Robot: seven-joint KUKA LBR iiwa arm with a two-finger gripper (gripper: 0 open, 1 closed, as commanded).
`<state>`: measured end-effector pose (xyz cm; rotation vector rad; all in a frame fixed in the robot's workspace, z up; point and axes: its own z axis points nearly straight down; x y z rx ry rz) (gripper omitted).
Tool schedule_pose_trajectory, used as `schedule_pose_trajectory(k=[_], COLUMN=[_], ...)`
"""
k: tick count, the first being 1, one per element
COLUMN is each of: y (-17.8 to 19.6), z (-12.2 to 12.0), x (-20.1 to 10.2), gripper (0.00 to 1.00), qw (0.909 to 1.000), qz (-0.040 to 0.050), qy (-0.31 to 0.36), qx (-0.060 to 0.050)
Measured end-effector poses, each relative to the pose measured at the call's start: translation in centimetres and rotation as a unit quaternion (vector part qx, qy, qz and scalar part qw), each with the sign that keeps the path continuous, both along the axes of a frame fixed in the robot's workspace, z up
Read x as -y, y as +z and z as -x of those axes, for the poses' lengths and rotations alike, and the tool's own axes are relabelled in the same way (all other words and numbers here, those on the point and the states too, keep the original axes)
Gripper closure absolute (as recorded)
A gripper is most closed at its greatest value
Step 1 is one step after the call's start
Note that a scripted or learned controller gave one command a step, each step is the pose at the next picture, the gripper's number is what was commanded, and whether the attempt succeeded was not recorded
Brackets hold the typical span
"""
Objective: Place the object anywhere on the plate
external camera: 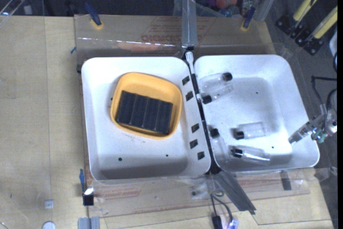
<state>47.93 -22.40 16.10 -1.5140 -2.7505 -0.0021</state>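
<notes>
Camera view: yellow plate (146, 106) sits in the left bin (96, 115), a rounded-square dish of smooth plastic with a dark ribbed rectangular slab (144, 111) lying flat across its well. If that slab is the task's object, the placing looks done; I judge it so, tentatively.

Right bin (278, 83) holds three small clear vials with dark caps: one near the far-left corner (217, 81), one mid-bin (247, 131), one by the near wall (250, 154) (all lying on their sides, glassy and hard to outline against the white). If one of these is meant, nothing is placed yet.

Gripper (313, 131) appears at the right bin's right rim, apart from every vial; too small and blurred to read its state, so cannot tell.
</notes>
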Motion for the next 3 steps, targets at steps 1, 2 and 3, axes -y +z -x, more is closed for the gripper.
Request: schedule_pose_trajectory(k=[1, 2, 3], y=[-6.15, -7.07, -7.02], z=[-0.05, -0.25, -0.33], x=[-0.13, 0.05, 0.18], gripper=[1.00, 1.00, 1.00], qw=[0.9960, 0.9895, 0.9802], qz=[0.0001, 0.0020, 0.0040], qy=[0.090, 0.144, 0.198], qx=[0.001, 0.003, 0.005])
